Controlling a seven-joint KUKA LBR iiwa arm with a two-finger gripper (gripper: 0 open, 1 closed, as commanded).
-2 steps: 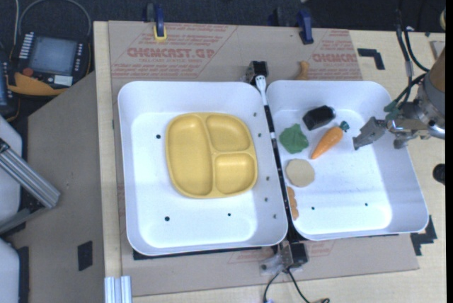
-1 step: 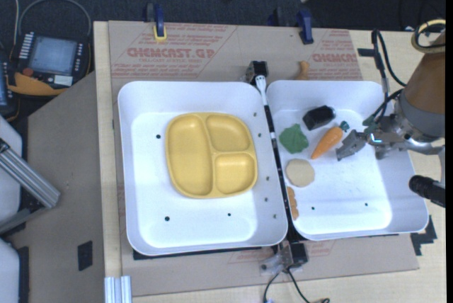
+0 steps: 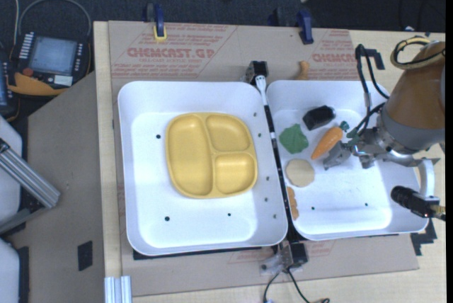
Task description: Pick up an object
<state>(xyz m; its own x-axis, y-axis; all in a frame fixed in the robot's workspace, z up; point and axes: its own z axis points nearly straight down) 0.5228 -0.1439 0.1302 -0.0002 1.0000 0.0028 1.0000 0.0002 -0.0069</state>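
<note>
Over the right bin (image 3: pixel 368 213) my gripper (image 3: pixel 338 155) hangs low, its fingers just beside the lower end of the carrot (image 3: pixel 326 142); whether they are open or closed I cannot tell, and nothing shows between them. My grey arm (image 3: pixel 417 110) reaches in from the right, with the orange band above the wrist.

Right bin: 4 things lie in the left half. The carrot, orange with a green tip, lies tilted near the middle. The black block (image 3: pixel 318 115) sits just above it, the green piece (image 3: pixel 293 138) to its left, and the beige disc (image 3: pixel 300 172) below the green piece. 1 small orange bit (image 3: pixel 292 202) lies on the rim between the 2 bins.

Left bin (image 3: pixel 141 174): 1 yellow plate (image 3: pixel 210 153) with 3 compartments rests at the centre, well apart from the carrot.

Both bins stand side by side on the bench (image 3: pixel 113 68), which bears a brown board with red print.
</note>
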